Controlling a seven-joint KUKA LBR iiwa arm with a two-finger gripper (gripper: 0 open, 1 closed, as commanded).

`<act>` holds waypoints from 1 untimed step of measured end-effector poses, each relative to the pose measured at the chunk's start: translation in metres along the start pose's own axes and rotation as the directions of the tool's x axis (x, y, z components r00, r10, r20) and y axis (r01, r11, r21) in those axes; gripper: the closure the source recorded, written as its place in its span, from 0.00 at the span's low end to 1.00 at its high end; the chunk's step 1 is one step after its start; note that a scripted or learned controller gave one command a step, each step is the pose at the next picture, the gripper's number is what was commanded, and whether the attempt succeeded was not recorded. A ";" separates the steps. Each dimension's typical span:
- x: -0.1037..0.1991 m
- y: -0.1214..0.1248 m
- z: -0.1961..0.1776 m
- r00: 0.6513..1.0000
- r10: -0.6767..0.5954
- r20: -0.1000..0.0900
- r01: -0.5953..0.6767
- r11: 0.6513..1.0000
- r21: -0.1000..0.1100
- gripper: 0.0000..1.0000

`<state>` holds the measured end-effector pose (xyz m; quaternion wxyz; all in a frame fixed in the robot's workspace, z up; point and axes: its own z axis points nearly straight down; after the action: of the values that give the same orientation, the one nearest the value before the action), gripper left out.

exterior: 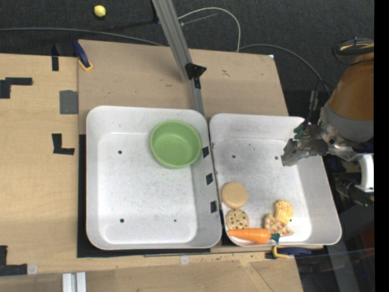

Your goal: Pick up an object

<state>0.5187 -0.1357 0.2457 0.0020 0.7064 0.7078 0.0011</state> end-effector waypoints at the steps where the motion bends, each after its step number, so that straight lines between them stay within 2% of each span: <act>1: 0.043 0.009 0.002 1.000 -0.004 -0.003 0.004 1.000 0.006 1.00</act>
<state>0.5278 -0.0928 0.2432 -0.0009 0.7050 0.7092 0.0001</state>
